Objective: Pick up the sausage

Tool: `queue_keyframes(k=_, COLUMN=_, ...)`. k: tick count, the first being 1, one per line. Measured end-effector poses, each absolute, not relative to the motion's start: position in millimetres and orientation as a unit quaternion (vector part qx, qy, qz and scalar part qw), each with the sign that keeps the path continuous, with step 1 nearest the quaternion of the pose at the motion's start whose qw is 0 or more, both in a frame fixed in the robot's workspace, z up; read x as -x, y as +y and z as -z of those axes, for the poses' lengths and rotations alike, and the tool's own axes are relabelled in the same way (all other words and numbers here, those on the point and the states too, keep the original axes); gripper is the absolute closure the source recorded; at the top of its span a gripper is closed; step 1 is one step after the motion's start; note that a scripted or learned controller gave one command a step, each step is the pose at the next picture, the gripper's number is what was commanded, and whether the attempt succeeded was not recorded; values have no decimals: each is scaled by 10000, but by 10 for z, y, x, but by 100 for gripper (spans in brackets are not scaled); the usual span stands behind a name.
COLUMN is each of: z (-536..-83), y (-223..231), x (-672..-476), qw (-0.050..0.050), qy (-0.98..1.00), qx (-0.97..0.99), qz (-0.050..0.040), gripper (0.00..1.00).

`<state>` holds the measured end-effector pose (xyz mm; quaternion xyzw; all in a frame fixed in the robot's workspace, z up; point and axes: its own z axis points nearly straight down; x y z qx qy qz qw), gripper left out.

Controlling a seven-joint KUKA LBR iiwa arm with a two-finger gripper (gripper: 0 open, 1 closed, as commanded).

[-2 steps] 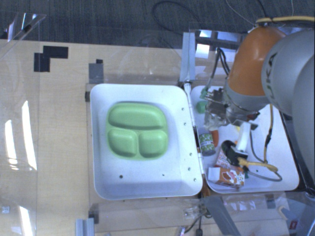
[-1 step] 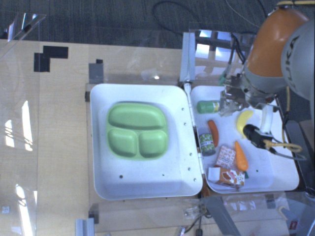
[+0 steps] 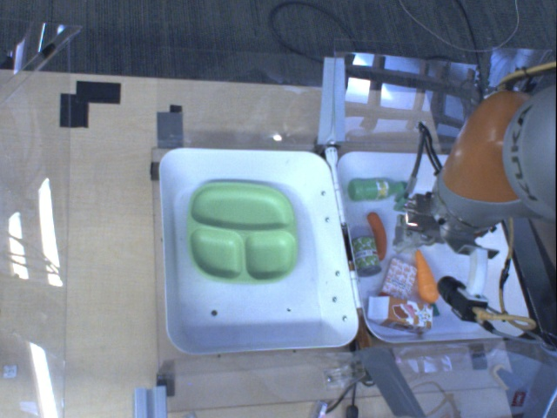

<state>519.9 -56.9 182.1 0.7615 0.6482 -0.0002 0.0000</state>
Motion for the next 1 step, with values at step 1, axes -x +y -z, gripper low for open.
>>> queue_keyframes(k=1, z=-1013, y=-820, x=-4988, qw=63, qy=5549, qx=-8317, qz=-156, gripper=100)
